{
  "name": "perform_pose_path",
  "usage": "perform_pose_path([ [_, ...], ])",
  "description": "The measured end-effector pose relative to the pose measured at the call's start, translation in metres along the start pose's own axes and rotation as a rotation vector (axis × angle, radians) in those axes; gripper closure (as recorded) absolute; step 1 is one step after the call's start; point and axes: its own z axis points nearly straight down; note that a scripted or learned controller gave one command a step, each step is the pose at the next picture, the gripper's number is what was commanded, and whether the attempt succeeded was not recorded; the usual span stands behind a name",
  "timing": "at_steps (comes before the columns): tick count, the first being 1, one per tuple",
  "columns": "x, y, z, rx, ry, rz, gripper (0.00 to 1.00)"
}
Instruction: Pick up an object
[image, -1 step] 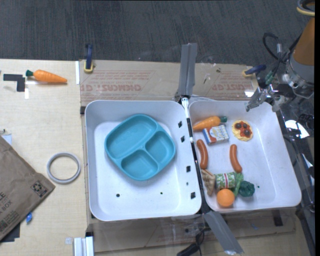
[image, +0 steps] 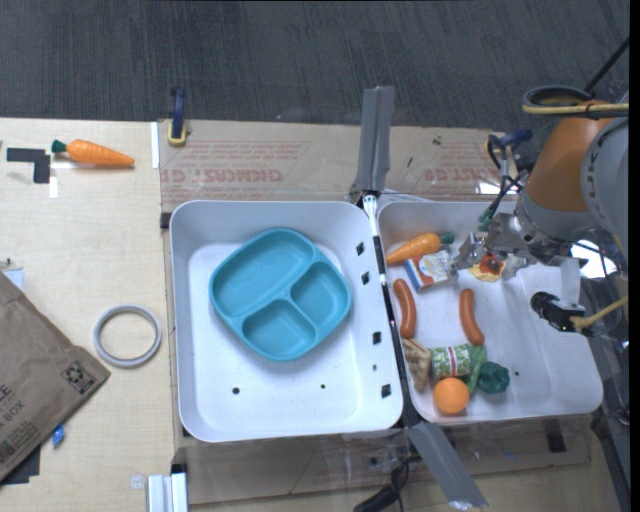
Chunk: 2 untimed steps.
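- Inside the right bin: two sausages, one carrot, one orange, one green packet, one small wrapper.
- Left bin: one blue divided plate.
- Gripper: poised over a small red-yellow item at the bin's rear; its grip could not be judged.

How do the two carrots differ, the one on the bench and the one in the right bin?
The bench carrot lies outside both bins at far left, leaves toward the left; the bin carrot lies in the right bin, leaves toward the right. The bench carrot lies alone; the bin carrot sits among other items. Both are orange with green tops.
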Motion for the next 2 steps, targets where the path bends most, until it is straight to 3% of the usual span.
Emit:
perform_pose_path([
  [1,0.038,-0.022,-0.048,0.005,0.001,-0.176,0.0],
  [2,0.017,-0.046,0.008,0.003,0.002,-0.342,0.0],
])
